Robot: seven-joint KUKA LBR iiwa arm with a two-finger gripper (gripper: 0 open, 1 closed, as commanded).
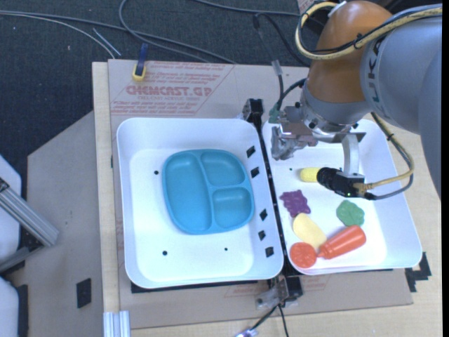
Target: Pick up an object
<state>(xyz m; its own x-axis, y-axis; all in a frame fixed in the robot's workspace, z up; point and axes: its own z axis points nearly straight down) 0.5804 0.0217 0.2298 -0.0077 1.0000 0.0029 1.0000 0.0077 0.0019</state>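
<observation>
Tool low over right bin, above purple toy, nothing visibly gripped

A robotics lab: 2 white bins on a cardboard-covered bench, loose cables

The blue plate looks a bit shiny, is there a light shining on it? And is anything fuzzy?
In the camera view, the blue plate shows only soft, even light with faint sheen, no hard glare; the white bins look bright but not washed out; the toy food is sharp; the end effector casts little shadow.
</observation>
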